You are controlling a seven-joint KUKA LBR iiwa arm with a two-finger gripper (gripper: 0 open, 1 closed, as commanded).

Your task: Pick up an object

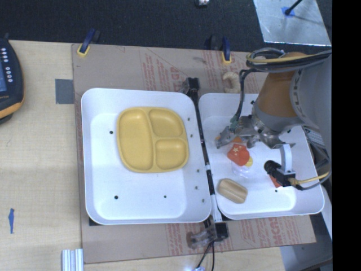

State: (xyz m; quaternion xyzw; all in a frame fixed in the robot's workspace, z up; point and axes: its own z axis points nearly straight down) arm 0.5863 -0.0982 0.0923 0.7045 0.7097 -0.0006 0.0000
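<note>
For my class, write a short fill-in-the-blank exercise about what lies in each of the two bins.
1. The yellow divided plate lies in the ____ bin.
2. The plate has ____ compartments.
3. The tan block lies in the ____ bin, near its front edge.
4. The gripper hovers just above a clear item with a ____ label.

Answers: left; three; right; red

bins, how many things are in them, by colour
Yellow: 1, the yellow three-compartment plastic plate in the left white bin
Tan: 1, the tan rounded block in the right white bin
Red-orange: 1, the red-orange object under clear wrap, right white bin
Total: 3
</note>
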